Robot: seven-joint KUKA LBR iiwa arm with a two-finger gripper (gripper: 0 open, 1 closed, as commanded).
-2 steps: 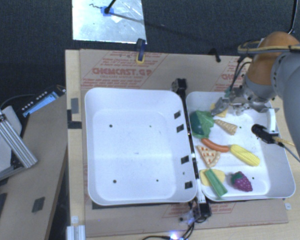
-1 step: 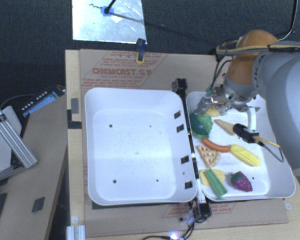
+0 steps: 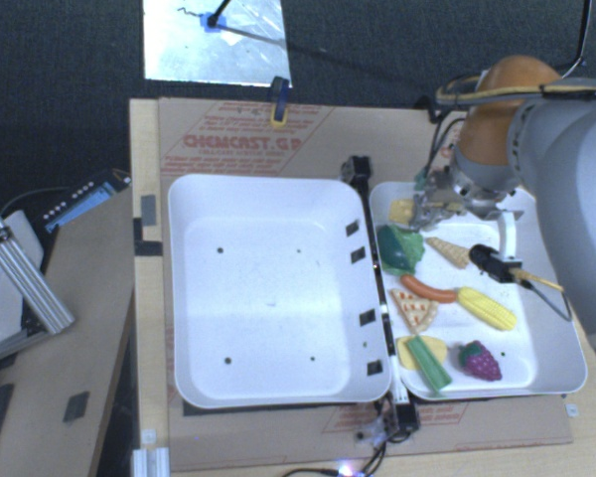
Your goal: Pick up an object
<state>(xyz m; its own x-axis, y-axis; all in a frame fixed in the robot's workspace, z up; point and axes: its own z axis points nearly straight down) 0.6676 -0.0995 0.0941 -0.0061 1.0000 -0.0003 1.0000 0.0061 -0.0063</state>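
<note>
The right bin [image 3: 556, 366] holds several toy foods. Among them are a green leafy piece [image 3: 399, 248], a beige cone [image 3: 449, 252], a red sausage [image 3: 429, 289], a corn cob [image 3: 488, 308], a pizza slice [image 3: 414, 312], a yellow-and-green piece [image 3: 425, 358] and purple grapes [image 3: 482, 362]. My gripper [image 3: 432, 208] reaches down into the bin's far left corner. It sits right beside a small yellow piece [image 3: 402, 210], just above the green piece and the cone. The wrist hides what is directly under it.
The left bin [image 3: 194, 266] lies alongside, separated by a black-clipped divider [image 3: 372, 266]. A black fitting with a yellow cable [image 3: 497, 264] hangs off the arm over the right bin's middle. A yellow-blue clamp [image 3: 278, 102] stands behind the bins.
</note>
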